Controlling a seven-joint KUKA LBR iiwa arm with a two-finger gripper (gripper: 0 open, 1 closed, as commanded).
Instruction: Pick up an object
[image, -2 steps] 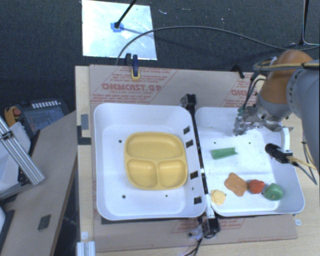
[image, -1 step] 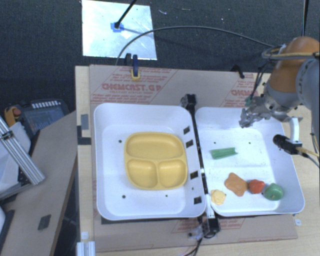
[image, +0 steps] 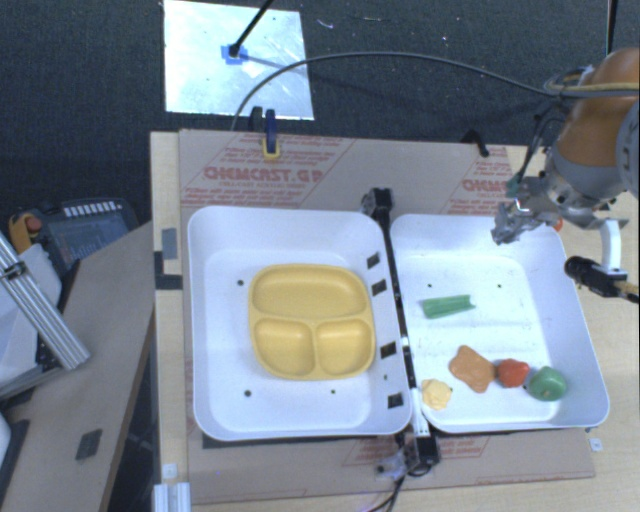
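The right bin (image: 560, 290) holds a green bean-like piece (image: 446, 306) near its middle. Along its front lie an orange-brown piece (image: 472, 368), a red piece (image: 512, 373), a green round piece (image: 547, 383) and a small yellow piece (image: 436, 394). My gripper (image: 508, 226) hangs over the bin's far right corner, well behind these objects. Nothing shows between its fingers. The orange band of the arm (image: 600, 120) rises above it at the right.
The left bin (image: 215, 300) carries a yellow divided tray (image: 310, 320). A black divider (image: 390, 300) with clips runs between the bins. A black cable arcs above the bench. A metal rail and a keypad device sit at the far left.
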